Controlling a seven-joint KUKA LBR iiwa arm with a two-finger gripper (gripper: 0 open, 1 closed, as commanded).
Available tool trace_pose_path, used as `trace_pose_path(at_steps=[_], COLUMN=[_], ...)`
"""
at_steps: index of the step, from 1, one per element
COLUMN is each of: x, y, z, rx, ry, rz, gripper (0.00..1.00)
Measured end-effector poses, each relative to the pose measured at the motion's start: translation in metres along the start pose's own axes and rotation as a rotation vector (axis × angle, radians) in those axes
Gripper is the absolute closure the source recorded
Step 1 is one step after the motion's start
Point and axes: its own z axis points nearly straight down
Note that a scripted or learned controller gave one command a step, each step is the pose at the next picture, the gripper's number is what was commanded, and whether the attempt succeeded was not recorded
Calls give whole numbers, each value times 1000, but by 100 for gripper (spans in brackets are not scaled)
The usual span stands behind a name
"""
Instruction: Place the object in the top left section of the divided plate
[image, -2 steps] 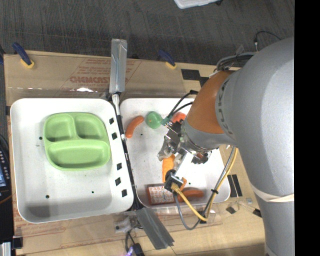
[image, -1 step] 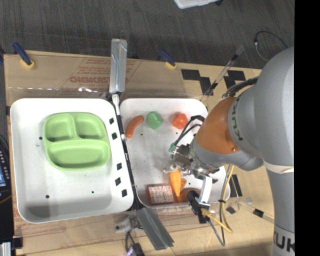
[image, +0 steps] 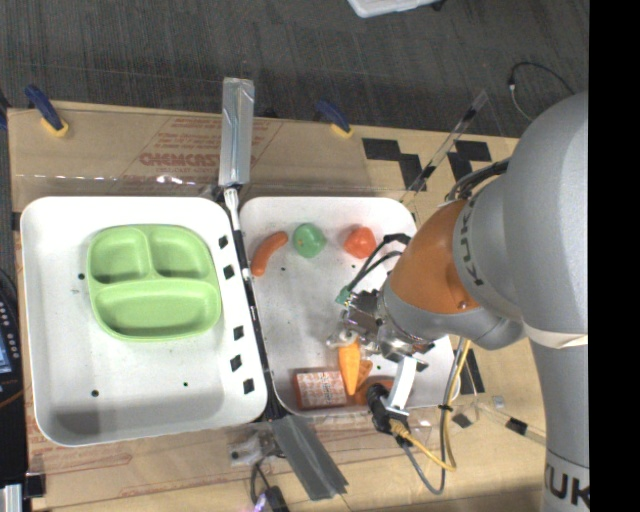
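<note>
The left bin (image: 45, 330) holds the green plate (image: 153, 281), lying flat in the bin's upper half. Its top left section (image: 117, 257) and the two others hold nothing, so the placing is not yet done.

Across the divider, the right bin (image: 300, 330) holds the loose things. A sausage (image: 267, 252) lies tilted near the upper left corner, a green ball (image: 309, 239) sits just beside it, and a red-orange ball (image: 360, 241) lies further right, all three apart from one another. Near the bottom wall a brown can (image: 320, 388) lies on its side.

Just right of the can's upper end an orange carrot (image: 349, 368) stands out below the gripper (image: 362, 352), which hangs low over the bin's lower right part. The wrist covers the fingertips, so it cannot be told whether the tool is clenched on the carrot or merely set over it. The carrot seems to be the thing meant for the plate, and it is in the right bin, well apart from the plate.

The step in hand reads as the pick. The next move calls for a sure grip, then a lift clear of the can and the divider, a carry left across to the plate, and a release over the top left section, not the neighbour to its right.
</note>
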Motion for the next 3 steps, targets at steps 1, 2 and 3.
trace_pose_path(at_steps=[1,2,3], x=[1,0,90], y=[-1,0,-9], z=[1,-7,-82], rx=[2,7,20], ry=[1,-1,-6], rz=[-1,-6,157], gripper=[0,100,100])
